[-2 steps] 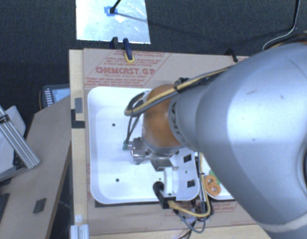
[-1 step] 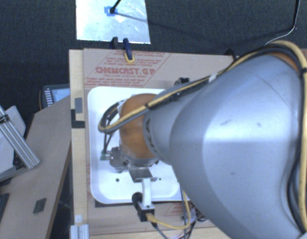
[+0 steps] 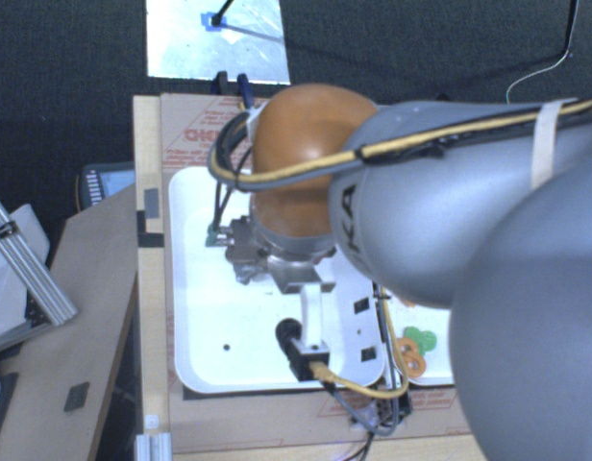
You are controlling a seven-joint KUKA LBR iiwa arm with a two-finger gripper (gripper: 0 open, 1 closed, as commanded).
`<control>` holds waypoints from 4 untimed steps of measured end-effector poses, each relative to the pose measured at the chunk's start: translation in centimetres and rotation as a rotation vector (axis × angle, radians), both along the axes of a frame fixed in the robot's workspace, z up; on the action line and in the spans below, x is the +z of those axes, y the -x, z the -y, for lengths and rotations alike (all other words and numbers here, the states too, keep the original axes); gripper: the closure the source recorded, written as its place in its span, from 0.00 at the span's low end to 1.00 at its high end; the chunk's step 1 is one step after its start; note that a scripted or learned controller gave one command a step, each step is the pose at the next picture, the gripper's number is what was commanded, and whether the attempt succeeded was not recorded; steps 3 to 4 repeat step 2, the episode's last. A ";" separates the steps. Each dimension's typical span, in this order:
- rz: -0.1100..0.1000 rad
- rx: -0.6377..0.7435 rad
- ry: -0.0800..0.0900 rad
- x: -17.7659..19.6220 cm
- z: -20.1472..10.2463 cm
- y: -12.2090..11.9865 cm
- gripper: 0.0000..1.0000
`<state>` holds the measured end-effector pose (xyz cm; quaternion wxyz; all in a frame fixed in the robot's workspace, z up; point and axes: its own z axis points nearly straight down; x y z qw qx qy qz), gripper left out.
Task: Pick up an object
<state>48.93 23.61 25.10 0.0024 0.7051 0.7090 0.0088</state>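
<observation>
Dark cloth (image 3: 56,65) is backing the bench (image 3: 148,257), with a silvery sheet (image 3: 214,27) lying beyond the far edge of the left bin (image 3: 205,286) and brown printed cardboard (image 3: 195,128) showing around that bin's rim. The grey KUKA arm (image 3: 450,219) is reaching over the left bin from its right side, its orange band (image 3: 296,152) hanging above the bin's far half. The gripper (image 3: 242,255) is hanging over the middle of the left bin, partly masked by the wrist, so whether it is released or clenched cannot be told. A tiny dark speck (image 3: 227,346) is lying on the left bin's floor toward its near-left corner. Just right of the left bin, in the right bin (image 3: 432,371), a small green object (image 3: 420,338) and an orange ring (image 3: 409,355) are lying against each other, well apart from the gripper. An aluminium rail (image 3: 27,257) is slanting off to the left of the left bin.
</observation>
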 end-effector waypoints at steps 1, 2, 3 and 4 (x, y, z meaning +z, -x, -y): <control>-0.020 -0.006 0.011 -6.0 1.8 0.2 1.00; -0.020 -0.015 0.014 -10.0 11.6 0.3 1.00; -0.020 -0.015 0.014 -10.0 11.6 0.3 1.00; -0.020 -0.015 0.014 -10.0 11.6 0.3 1.00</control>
